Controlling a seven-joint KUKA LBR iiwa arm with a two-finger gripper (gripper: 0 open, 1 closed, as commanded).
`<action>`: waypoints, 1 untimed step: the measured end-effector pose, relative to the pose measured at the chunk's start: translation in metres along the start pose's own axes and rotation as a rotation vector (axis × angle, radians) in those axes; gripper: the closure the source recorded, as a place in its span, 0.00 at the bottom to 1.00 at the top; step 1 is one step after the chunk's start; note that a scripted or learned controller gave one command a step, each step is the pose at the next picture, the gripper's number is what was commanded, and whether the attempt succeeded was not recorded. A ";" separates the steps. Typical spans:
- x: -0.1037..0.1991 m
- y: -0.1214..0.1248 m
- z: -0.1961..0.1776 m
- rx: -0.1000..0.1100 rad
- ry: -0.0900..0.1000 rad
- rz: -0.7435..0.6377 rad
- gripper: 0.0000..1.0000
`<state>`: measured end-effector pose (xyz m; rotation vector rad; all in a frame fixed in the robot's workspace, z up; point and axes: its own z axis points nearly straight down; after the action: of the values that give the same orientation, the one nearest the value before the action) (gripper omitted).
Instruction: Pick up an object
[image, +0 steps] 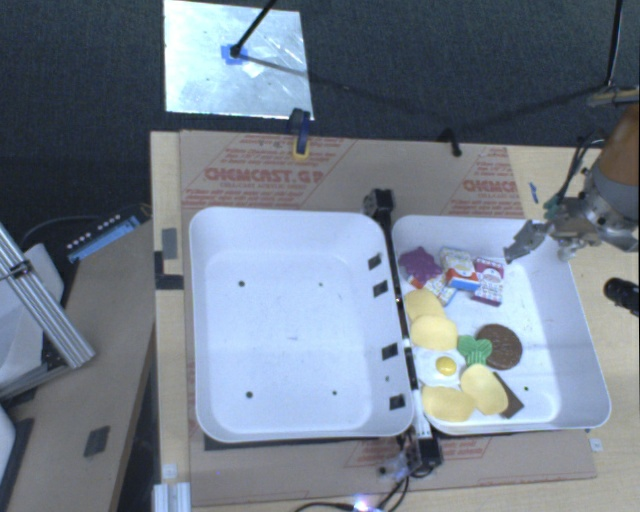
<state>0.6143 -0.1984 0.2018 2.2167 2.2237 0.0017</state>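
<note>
Fingers (522, 247) on gripper (535, 238): opening unclear, nothing visibly held; poised over right bin (575, 300) rim; toy clutter (460, 340) below-left, likely target.

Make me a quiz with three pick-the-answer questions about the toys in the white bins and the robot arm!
1. Where do the toys lie?
A. in the left bin
B. in the right bin
C. on the cardboard

2. What colour is the toy at the top left of the pile?
A. purple
B. blue
C. orange

3. Where is the end effector?
A. over the left bin
B. pressed into the pile
C. over the right bin's upper right edge

Answers:
1 B: the toys all sit in the right bin, not the left bin.
2 A: the purple toy is plainly purple.
3 C: the end effector hangs there, apart from the pile.
</note>
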 end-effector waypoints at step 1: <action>0.126 -0.021 -0.001 0.002 0.006 -0.012 0.00</action>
<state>0.5933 -0.0727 0.2025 2.2067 2.2411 0.0065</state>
